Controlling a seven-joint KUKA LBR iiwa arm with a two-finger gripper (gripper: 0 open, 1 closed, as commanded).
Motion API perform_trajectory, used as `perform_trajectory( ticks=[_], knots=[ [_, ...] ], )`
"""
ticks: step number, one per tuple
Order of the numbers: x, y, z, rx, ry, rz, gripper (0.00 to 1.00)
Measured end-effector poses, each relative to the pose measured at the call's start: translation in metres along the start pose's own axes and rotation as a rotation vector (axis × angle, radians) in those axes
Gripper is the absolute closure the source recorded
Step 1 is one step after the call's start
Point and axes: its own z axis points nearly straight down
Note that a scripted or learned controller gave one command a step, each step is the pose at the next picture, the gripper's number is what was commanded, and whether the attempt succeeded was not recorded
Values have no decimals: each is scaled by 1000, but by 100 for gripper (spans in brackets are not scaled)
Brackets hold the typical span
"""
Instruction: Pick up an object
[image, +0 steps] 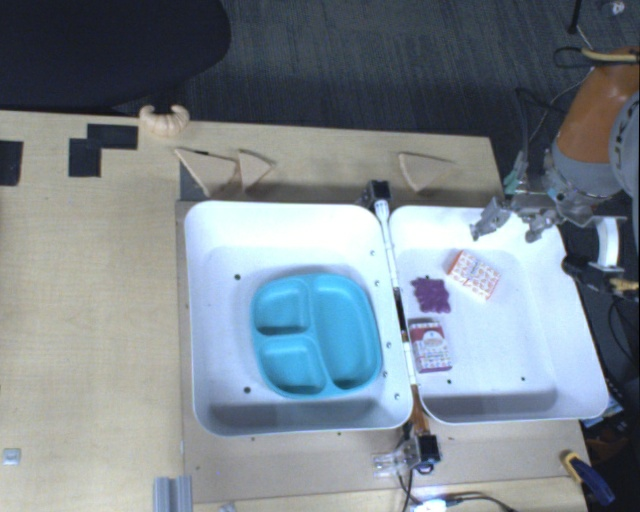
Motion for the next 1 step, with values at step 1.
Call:
perform_trajectory(
  ticks=[1],
  knots=[
    [-5, -37, 97, -1, 0, 1, 0]
  ],
)
